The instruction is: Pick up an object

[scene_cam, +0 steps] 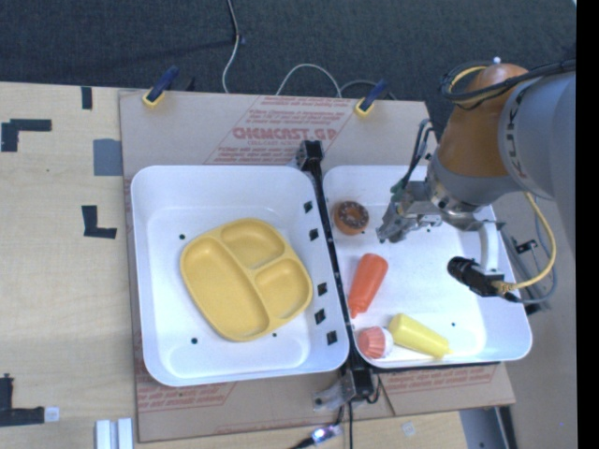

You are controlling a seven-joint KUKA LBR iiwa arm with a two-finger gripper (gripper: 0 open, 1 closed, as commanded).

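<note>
Glossy yellow plastic divided plate (245,277), smooth white plastic bins (150,251), matt brown cardboard underlay (271,129), dark carpet (112,26)

Grey arm (547,129) w/ orange band.

"CHEMCAST GP" on cardboard sheet (281,131)

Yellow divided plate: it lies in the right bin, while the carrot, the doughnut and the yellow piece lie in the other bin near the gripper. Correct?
Not quite. The camera view shows the yellow divided plate in the left bin, not the right. The carrot, doughnut and yellow piece do lie in the right bin, where the gripper is.
</note>
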